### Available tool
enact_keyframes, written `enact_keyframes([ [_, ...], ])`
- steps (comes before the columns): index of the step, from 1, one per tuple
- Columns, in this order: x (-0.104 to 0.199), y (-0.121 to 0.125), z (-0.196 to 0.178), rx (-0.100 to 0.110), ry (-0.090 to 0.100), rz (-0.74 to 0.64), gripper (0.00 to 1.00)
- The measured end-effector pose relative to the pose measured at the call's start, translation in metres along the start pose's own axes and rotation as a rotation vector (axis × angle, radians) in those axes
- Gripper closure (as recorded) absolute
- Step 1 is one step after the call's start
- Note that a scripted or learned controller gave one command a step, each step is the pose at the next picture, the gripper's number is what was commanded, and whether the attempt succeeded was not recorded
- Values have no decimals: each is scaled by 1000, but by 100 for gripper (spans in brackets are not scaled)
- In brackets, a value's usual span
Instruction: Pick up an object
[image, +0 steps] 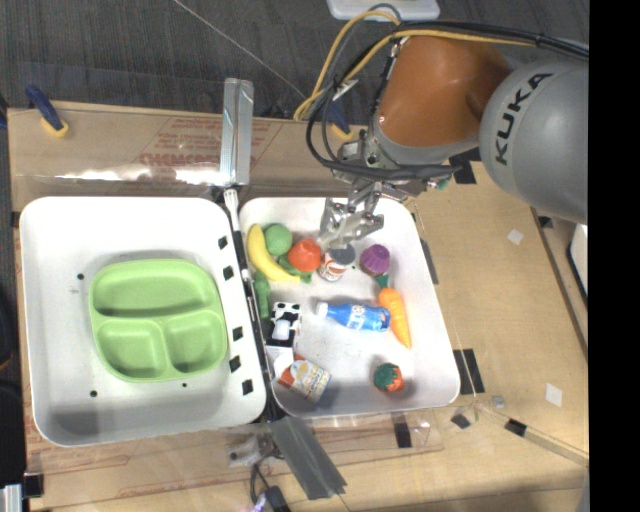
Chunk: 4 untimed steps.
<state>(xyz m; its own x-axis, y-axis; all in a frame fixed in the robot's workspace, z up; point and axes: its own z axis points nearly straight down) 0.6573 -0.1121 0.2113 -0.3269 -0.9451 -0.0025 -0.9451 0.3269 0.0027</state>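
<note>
Gripper (345, 232): hangs over the right bin's (425, 310) far edge, just above a small jar (338, 266); whether it grasps anything, cannot tell.
Beside jar: tomato (305, 256), purple fruit (375, 260).
Far-left corner: banana (262, 256), green ball (277, 238).
Middle: bottle (352, 316), carrot (396, 314).
Left bin (60, 240): green tray (157, 319).

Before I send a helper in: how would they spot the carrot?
Look in the right bin, toward its right wall. The carrot lies just right of the blue-and-white bottle. It is the one long orange piece tapering to a point.
</note>
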Motion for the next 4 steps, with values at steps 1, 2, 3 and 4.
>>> enact_keyframes([
  [1, 64, -18, -1, 6, 2, -270, 100],
  [2, 63, -18, 0, 5, 1, -271, 0],
  [3, 112, 37, 103, 14, -1, -221, 0],
  [4, 114, 39, 105, 21, -3, -143, 0],
])
